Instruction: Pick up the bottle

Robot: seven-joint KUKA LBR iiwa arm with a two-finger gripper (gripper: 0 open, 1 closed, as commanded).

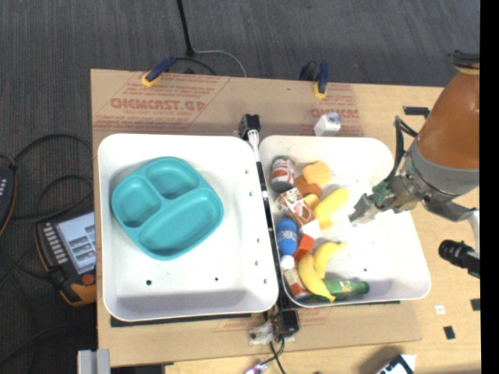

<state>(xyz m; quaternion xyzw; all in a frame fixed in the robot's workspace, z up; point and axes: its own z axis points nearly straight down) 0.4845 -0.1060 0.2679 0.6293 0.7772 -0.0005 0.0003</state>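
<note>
Inspected with the right bin [390, 158] as landmark. Hand [363, 211] found over its middle, above bare floor, clear of all contents; fingers' state could not be told. Green bottle [343, 289] found lying flat at its near wall, touching a banana [310, 273]. Remaining items heaped along its left wall. Teal divided plate [166, 206] noted in the neighbouring left bin [125, 291].
</note>
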